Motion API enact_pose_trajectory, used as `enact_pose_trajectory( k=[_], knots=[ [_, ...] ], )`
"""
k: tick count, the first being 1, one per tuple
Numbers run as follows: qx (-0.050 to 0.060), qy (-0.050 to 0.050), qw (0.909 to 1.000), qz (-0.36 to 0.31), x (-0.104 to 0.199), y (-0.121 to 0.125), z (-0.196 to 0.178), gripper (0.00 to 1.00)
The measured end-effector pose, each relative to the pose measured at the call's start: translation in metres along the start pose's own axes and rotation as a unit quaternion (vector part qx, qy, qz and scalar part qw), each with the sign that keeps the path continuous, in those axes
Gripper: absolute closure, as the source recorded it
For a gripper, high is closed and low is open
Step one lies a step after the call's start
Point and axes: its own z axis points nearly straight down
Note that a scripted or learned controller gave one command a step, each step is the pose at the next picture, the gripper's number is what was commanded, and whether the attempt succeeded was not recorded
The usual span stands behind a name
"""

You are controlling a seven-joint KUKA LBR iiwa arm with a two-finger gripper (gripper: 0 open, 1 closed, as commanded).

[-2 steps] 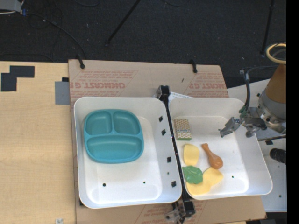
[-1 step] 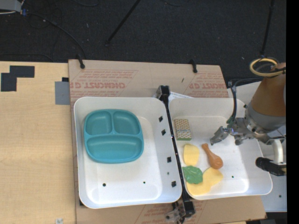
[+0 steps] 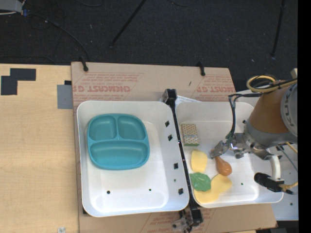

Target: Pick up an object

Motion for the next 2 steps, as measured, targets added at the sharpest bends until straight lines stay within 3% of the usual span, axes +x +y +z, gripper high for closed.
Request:
enact_pose_trajectory(
  k=[1,2],
  knots=[
    [0.000,0.000,1.0000,0.001,-0.001,0.000,-0.013,1.00],
    [-0.003,-0.001,1.0000,-0.001,-0.001,0.008,-0.059,1.00]
  ],
)
